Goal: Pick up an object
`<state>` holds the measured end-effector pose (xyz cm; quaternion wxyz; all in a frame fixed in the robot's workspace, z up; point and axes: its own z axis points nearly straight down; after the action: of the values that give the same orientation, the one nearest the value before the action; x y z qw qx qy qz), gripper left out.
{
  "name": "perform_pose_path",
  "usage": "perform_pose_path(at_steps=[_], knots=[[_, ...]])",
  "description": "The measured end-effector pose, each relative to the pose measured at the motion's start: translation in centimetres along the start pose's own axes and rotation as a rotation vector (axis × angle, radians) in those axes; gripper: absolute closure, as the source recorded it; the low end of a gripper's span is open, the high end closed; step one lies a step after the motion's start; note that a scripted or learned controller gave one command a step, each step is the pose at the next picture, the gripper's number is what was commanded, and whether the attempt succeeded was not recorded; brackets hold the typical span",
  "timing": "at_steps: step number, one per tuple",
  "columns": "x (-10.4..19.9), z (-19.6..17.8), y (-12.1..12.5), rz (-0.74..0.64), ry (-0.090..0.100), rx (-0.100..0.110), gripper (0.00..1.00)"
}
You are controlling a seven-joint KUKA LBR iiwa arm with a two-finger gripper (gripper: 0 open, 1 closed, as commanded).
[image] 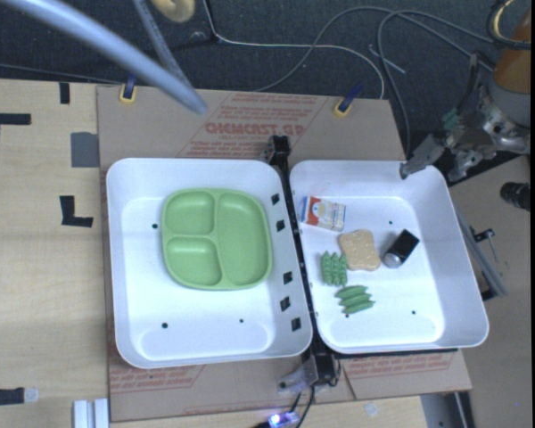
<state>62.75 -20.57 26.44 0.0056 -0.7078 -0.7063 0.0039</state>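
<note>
White plastic walls frame two shallow bins set side by side on a pale wooden surface [36,239], over a brown cardboard sheet [250,119] printed in red. Left to right: the left bin [125,266] holds a light green divided plastic plate [217,239] with three compartments, lying flat toward the bin's upper half, with bare white floor along the near edge and a margin on either side. A row of black clips [290,248] marks the seam where the two bins meet.

Across the seam, the right bin [446,319] carries a loose cluster toward its left half: a small white, red and blue carton [324,213] lying flat near the seam, two green toy vegetable pieces [333,267] [355,299] below it, a tan slice of toy bread [359,250] just beside the upper green piece, and a short black cylinder [399,248] with a silver end, tilted, a little apart. The bin's right half and near corner lie open.

At far right, the grey arm's tool [428,160] hangs over the right bin's upper right rim, above and well apart from the objects; whether its parts stand apart or together cannot be told.
</note>
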Motion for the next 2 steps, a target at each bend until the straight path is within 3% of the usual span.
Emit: perform_pose_path(at_steps=[1, 2], knots=[[0.1, -0.8, 0.2, -0.003, -0.003, -0.012, 0.00], [0.0, 5.7, 0.1, -0.003, -0.002, -0.006, 0.00]])
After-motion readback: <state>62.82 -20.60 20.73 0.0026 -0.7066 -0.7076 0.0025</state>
